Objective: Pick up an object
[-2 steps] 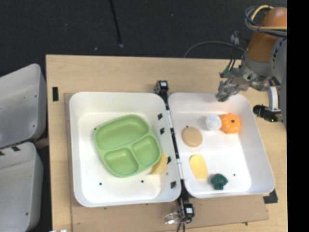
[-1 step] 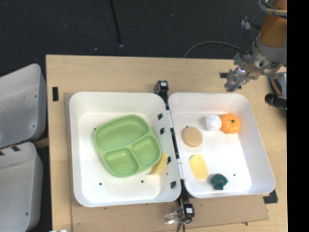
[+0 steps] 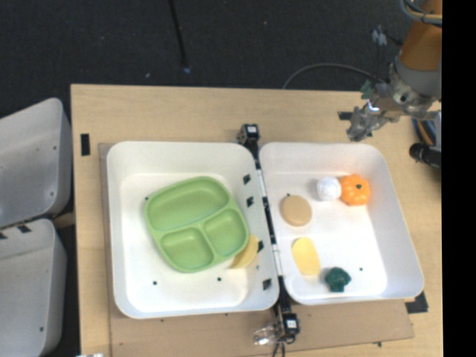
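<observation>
The right bin point(image 3: 387, 229) holds a white ball point(image 3: 326, 189) touching an orange pumpkin-shaped toy point(image 3: 355, 190), a round tan disc point(image 3: 296, 210), a pale yellow oblong piece point(image 3: 306, 256) and a small dark green lump point(image 3: 338, 278). In the left bin point(image 3: 123, 274) lies a green divided tray point(image 3: 196, 222), and a yellow banana-like piece point(image 3: 245, 254) pokes out from under its lower right edge. My gripper point(image 3: 362, 127) hangs above the bench just beyond the right bin's far rim, well apart from all the objects.
The arm's orange band point(image 3: 421, 44) and grey wrist come in at the top right. A black cable point(image 3: 320, 71) curves across the bench behind the bins. Small black clips point(image 3: 248, 134) sit at the seam between the bins.
</observation>
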